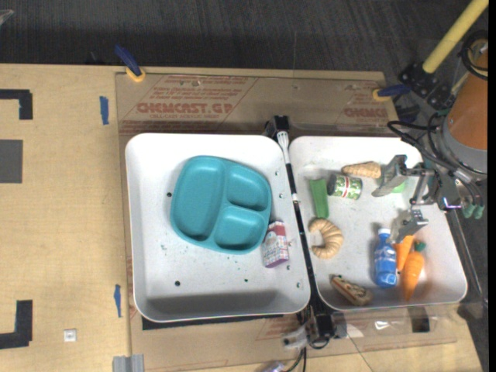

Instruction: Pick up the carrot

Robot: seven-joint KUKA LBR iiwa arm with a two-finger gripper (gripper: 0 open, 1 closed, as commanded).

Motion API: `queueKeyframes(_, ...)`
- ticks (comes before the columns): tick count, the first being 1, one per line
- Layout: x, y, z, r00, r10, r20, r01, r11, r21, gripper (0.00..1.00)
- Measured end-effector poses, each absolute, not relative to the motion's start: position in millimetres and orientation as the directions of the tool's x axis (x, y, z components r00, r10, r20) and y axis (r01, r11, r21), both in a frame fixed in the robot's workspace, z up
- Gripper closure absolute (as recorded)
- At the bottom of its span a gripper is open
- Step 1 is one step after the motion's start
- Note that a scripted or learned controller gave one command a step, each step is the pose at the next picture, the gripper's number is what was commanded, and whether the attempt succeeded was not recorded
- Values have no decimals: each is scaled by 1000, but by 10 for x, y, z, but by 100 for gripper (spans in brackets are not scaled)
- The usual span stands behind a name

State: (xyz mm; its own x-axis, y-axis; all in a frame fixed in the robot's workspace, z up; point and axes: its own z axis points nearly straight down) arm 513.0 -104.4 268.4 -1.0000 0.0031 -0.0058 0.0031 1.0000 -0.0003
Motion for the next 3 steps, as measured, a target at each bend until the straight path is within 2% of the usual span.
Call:
queueKeyframes(1, 5182, -1563, 2569, -992, -129, -7, -129, 992, -3, 0)
queueKeyframes(2, 5439, -1997, 979, -979, -205, -11, -205, 979, -4, 0)
queueKeyframes(3, 5457, -1974, 1073, -978, -207, -15, -206, 978, -4, 100)
